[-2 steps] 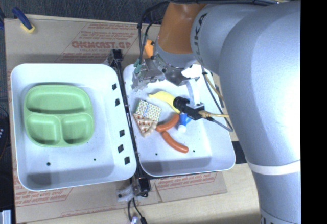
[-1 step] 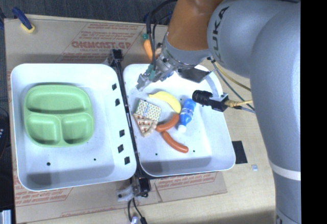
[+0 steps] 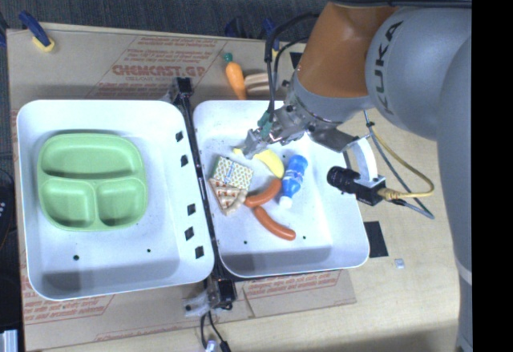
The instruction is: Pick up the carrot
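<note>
A: Claw [image 3: 255, 142] is low over the right bin [image 3: 337, 250], near the frame's centre, its tip pointing lower left.

B: Spread or pinching?

A: Can't tell from this angle; the metal tip is too small and blurred.

B: What sits under it?

A: Just beside the tip, a yellow piece [image 3: 271, 162]. Right of that, a small blue and white bottle [image 3: 293, 175], lying tilted. Left of them, a patterned wedge [image 3: 230, 182] like a sandwich. Below, two sausages [image 3: 268, 208], one angled across the other's end.

B: And the carrot?

A: The carrot [image 3: 234, 78] is outside both bins, on the cardboard [image 3: 160, 62] just above the right bin's upper left corner, green top pointing up-frame. Well apart from the claw.

B: Any writing?

A: "KUKA" in dark letters on the grey arm [image 3: 417, 46], upper right, beside the orange band. Red print on the cardboard reads "CHEMCAST GP".

B: Left bin?

A: The left bin [image 3: 40, 262] holds a green tray [image 3: 92, 180] with three compartments.
</note>
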Action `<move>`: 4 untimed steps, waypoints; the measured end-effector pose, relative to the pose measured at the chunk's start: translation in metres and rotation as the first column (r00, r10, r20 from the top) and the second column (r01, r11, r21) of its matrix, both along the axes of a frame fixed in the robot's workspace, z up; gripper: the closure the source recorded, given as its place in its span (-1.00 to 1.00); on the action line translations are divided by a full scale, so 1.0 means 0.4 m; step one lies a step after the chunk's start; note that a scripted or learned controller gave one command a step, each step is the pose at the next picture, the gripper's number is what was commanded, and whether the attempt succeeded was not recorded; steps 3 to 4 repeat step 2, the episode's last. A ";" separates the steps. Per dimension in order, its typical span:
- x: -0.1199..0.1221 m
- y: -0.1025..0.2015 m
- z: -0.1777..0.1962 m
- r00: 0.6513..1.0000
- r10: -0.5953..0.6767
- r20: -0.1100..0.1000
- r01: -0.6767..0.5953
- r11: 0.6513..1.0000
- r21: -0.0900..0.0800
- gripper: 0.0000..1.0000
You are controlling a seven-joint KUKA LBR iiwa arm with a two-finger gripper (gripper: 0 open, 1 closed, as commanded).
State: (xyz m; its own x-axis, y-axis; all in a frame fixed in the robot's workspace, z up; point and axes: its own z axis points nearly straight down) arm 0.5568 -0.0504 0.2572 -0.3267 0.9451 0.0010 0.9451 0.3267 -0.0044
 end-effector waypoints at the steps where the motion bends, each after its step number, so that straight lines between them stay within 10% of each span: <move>1: 0.110 -0.109 0.002 0.975 -0.224 0.003 0.224 0.975 -0.001 1.00; 2: 0.057 0.123 -0.166 0.920 -0.392 -0.001 0.392 0.920 -0.001 1.00; 4: 0.057 0.123 -0.166 0.920 -0.392 -0.001 0.392 0.920 -0.001 1.00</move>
